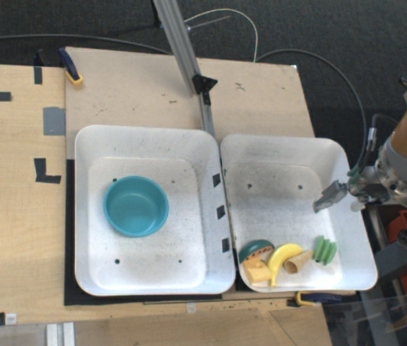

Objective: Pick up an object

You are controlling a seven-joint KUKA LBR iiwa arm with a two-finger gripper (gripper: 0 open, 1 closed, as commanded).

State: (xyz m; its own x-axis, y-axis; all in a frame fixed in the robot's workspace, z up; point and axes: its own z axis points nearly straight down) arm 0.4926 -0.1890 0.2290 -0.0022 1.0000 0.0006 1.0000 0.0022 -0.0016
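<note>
My gripper [329,195] hangs over the right edge of the right bin [282,157], reaching in from the right with nothing seen in it. Below it, along the bin's front wall, lie a yellow banana [284,256], a green ridged piece [324,251], a tan cone-shaped piece [299,262], a yellow block [257,272] and a round green and red item [256,250]. A teal bowl [136,206] sits upright in the left bin [95,146]. The gripper is above and apart from the green piece.
A grey metal pole [178,31] slants down from the top to the divide between the bins. Cables [333,78] loop over the bench behind the right bin. A yellow-handled clamp [70,67] sits at the bench's far left corner.
</note>
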